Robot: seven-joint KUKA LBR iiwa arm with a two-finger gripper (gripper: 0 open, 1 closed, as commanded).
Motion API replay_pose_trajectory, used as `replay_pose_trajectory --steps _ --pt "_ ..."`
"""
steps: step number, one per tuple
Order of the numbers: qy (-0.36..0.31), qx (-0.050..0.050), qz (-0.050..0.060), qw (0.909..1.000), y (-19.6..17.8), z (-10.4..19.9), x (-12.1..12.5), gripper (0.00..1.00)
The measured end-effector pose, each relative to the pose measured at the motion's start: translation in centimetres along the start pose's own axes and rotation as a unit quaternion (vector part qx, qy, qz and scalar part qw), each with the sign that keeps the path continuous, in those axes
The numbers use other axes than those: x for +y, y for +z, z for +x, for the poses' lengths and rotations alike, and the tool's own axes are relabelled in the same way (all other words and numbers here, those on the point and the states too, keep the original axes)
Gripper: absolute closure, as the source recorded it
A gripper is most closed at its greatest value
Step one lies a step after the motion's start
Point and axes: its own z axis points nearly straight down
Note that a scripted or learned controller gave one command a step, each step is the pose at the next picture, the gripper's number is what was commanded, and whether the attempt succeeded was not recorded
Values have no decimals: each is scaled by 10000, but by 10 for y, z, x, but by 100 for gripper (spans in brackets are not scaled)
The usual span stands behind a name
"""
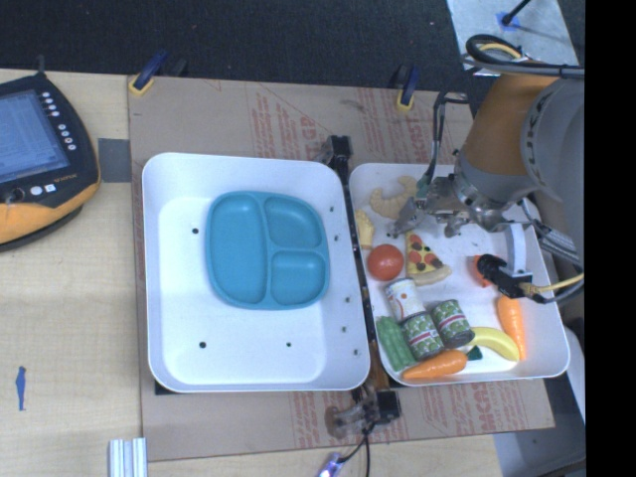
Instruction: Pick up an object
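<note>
Bench surroundings, away from the toy-filled bin

A blue plastic divided plate with three compartments lies in the middle of the left shallow white bin. Both bins sit on a brown cardboard sheet over the pale wooden bench. Blue and yellow spring clamps pin the sheet's far edge, a second one further right. An orange and black handheld control pendant with a lit screen rests at the bench's left edge. A small black latch sits between the bins at their far end.

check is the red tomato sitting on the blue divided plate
No, the red tomato lies in the right white bin; the blue divided plate is in the left one.
</note>
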Motion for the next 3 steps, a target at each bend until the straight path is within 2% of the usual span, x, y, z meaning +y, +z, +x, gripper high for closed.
replay_pose_trajectory --steps 1,3 --pt "18 23 0 10000 20 13 36 0" --pt "23 28 -8 10000 20 16 38 0"
